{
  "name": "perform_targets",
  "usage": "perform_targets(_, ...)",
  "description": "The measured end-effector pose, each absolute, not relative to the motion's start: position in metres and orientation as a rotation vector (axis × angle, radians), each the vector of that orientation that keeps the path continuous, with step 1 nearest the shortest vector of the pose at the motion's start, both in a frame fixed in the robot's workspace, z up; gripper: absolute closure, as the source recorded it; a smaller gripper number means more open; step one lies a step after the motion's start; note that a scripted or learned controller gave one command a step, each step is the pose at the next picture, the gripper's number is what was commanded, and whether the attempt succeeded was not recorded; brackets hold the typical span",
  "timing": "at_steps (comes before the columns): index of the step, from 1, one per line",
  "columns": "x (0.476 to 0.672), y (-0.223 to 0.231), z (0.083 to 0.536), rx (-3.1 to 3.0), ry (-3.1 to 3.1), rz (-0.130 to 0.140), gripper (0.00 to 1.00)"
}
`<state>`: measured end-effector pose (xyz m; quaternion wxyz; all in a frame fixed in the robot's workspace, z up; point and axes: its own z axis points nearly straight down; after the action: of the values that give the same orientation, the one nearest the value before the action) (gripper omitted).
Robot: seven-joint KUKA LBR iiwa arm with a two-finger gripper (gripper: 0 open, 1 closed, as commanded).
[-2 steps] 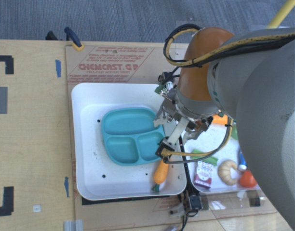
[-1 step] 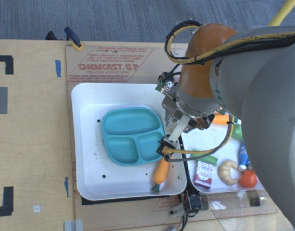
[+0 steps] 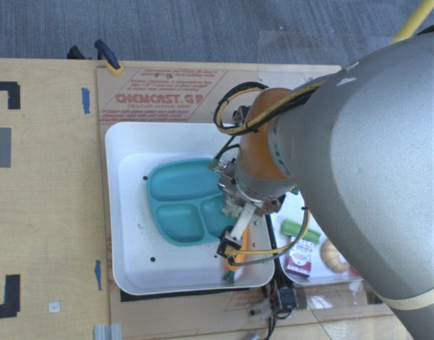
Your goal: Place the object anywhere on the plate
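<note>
Toy carrot [image 3: 235, 262], orange with a green tip, sits by the left bin's [image 3: 118, 211] near right corner, just off the teal divided plate [image 3: 176, 200], so it seems not yet placed. The gripper [image 3: 240, 212] hangs just above it, likely for a pickup; whether it grips the carrot cannot be told.

This is looking like a robotics lab: a grey robot arm [image 3: 376, 161] is reaching over a white bin [image 3: 125, 190], printed cardboard [image 3: 160, 94] is lying under the bin, and blue tape [image 3: 85, 99] is marking the wooden bench [image 3: 43, 211] left of it.
</note>
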<state>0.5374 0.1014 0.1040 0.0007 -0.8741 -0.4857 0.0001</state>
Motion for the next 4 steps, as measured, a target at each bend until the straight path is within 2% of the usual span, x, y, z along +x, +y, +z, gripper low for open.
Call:
perform_targets(1,0.539,0.132,0.212,-2.794,-1.435,-0.008,1.00)
perform_targets(2,0.530,0.090,0.210,-2.597,-1.758,0.013,1.00)
perform_targets(3,0.530,0.090,0.209,-2.596,-1.758,0.013,0.00)
perform_targets(4,0.530,0.090,0.209,-2.596,-1.758,0.013,0.00)
